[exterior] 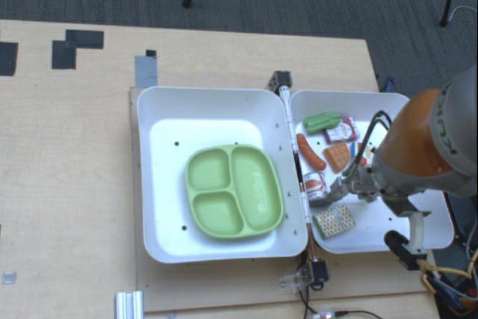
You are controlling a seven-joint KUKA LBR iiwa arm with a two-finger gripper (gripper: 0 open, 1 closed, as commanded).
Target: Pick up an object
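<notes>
Reading near to far in the right bin [437,231]: patterned packet [334,220], gripper [334,190] low beside it, jaws — I can't tell. Orange sausage [311,152] beyond, long axis diagonal, pointing upper-left. Green piece [322,122] farthest. Divided green plate [234,191] in left bin [160,183].

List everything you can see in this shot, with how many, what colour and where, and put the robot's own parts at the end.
bins: 2, white, side by side on the bench
divided plate: 1, light green, in the left bin
green toy vegetable: 1, green, top of the right bin
hot dog: 1, orange-red, right bin beside the divider
waffle piece: 1, orange, right bin, middle
speckled block: 1, tan with coloured specks, bottom of the right bin
bench: 1, pale wood
arm: 1, grey with orange band, over the right bin
gripper: 1, dark metal, low over the right bin
</notes>
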